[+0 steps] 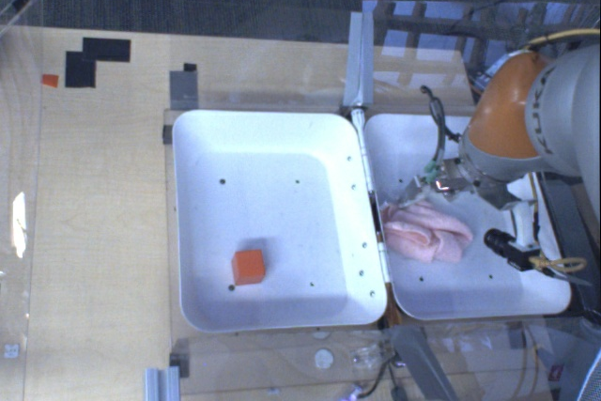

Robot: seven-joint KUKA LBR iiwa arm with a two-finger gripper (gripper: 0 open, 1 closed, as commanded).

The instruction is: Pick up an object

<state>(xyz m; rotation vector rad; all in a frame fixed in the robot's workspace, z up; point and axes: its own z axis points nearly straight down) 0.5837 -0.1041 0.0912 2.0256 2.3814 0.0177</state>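
Here, pink cloth [427, 233] just below gripper [424, 186], right bin [479, 296]

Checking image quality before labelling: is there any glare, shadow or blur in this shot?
Camera view: even lighting, soft shadow along the left bin inner wall; orange block sharp; pink cloth slightly soft; the arm looms large, a bit blurred.

Two white bins sit side by side: the left bin [272, 141] holds an orange block [249, 267], the right bin [488, 296] a pink cloth [427, 233] beneath the gripper [434, 185].
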